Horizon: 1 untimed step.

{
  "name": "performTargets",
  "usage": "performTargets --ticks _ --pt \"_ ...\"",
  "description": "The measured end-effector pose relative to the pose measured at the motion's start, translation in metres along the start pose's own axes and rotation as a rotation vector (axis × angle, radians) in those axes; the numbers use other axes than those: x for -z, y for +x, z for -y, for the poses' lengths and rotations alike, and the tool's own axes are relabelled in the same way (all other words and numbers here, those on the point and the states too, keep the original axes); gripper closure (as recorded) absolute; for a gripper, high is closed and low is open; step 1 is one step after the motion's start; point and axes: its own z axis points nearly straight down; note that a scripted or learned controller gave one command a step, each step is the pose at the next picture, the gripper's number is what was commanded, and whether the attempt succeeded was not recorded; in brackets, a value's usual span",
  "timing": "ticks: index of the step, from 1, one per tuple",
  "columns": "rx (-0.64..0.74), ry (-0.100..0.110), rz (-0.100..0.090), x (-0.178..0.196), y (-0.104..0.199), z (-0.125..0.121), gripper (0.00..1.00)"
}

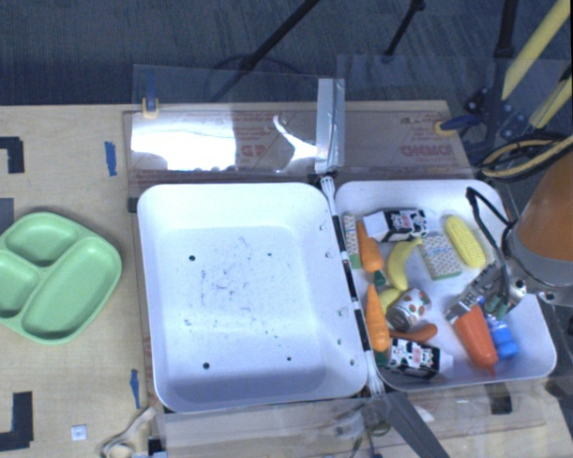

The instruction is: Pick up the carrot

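Observation:
Two slim orange carrots lie along the left wall of the right bin (544, 355): one carrot (368, 250) toward the back and a second carrot (376, 321) nearer the front. A thicker orange carrot-shaped piece (476, 339) lies at the front right of that bin. My gripper (472, 299) hangs low over the right side of the bin, just above and behind the thick orange piece and touching or nearly touching its upper end. It is well to the right of both slim carrots. Nothing visibly hangs from it.
The right bin also holds a corn cob (463, 241), a banana (400, 263), two black-and-white cartons (402, 222) (414, 358), a small can (408, 308), a patterned box (440, 257) and a blue item (502, 339). The left bin (173, 218) adjoins it. A green divided plate (52, 276) sits far left.

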Motion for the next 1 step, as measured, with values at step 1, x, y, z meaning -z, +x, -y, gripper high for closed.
performTargets --ticks 1 --pt "-0.099 0.003 0.0 0.1141 -0.0559 0.0355 1.0"
